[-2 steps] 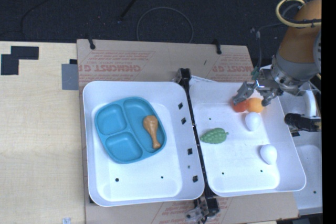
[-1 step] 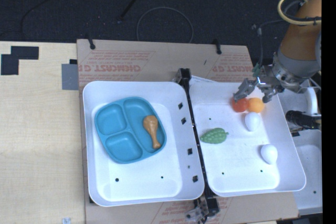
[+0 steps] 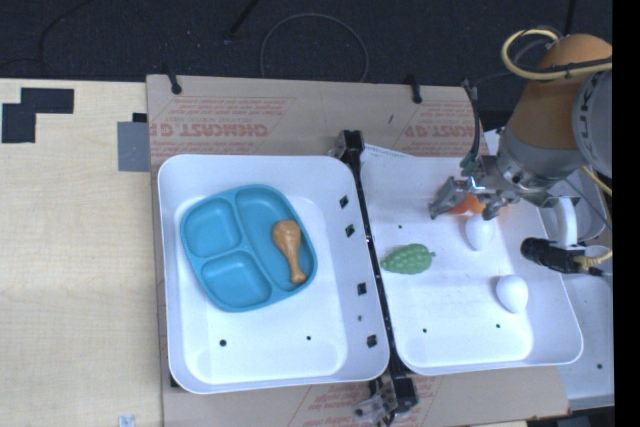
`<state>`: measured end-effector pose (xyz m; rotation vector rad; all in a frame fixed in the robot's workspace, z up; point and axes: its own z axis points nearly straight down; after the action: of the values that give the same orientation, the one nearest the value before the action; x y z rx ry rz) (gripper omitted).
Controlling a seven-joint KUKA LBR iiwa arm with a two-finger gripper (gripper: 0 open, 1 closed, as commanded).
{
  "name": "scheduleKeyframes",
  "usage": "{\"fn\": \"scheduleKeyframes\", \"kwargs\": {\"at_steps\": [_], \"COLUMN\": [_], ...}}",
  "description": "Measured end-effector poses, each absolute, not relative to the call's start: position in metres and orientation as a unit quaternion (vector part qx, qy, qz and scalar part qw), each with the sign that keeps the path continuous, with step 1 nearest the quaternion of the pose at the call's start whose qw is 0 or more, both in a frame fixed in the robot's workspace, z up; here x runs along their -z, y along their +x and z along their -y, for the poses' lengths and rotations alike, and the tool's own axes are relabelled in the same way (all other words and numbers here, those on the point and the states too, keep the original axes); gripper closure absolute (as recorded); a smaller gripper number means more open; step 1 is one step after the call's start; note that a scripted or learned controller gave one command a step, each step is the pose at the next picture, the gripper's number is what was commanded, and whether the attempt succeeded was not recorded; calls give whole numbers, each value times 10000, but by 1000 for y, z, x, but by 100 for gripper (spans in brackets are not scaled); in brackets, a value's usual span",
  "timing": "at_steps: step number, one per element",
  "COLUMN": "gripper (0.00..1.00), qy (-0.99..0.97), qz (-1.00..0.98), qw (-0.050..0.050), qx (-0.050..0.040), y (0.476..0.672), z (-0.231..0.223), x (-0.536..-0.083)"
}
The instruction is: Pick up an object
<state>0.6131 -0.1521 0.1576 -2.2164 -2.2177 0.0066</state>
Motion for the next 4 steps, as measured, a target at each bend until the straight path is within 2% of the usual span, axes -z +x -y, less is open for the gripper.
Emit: {"fn": "scheduleKeyframes", "kwargs": {"at_steps": [1,2,3,4], "gripper": [0,0,100,100], "qy": [-7070,-7076,-7084,-7080], "qz": [7072,7067,7058,7062], "qw": [28,17,21,0], "qx": [-17,-11,-13,1], "y": [614,614,614,611], "z": [149,148,149,147], "x": [-94,-87,-97,-140]}}
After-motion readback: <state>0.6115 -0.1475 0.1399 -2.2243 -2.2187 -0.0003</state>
